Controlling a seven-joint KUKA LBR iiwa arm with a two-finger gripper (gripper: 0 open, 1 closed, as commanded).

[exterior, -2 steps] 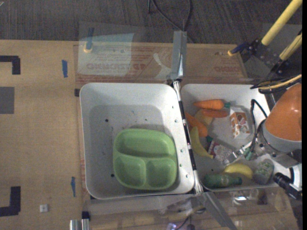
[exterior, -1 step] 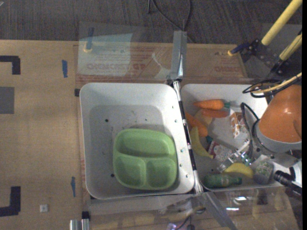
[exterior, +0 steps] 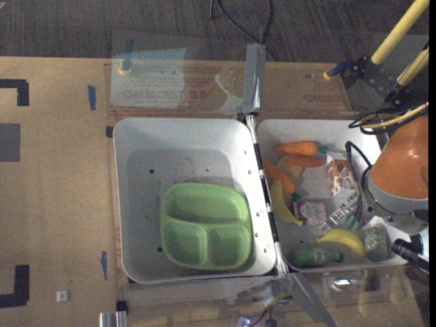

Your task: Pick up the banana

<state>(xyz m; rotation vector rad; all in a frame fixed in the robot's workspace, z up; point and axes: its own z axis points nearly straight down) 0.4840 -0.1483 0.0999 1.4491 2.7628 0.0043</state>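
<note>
Near right bin (exterior: 402, 261) front wall, banana (exterior: 343, 238) lying crosswise, long axis left-right, ends curving toward front; gripper state: cannot tell.

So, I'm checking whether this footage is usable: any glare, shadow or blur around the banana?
Camera view: soft overall, slightly grainy. The banana in the right bin is evenly lit, edges a bit fuzzy. A faint shadow darkens the left bin floor. The arm is cut off by the frame edge.

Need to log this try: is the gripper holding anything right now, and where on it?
Cannot be told. The arm hangs over the right bin. Both bananas lie loose in it.
</note>
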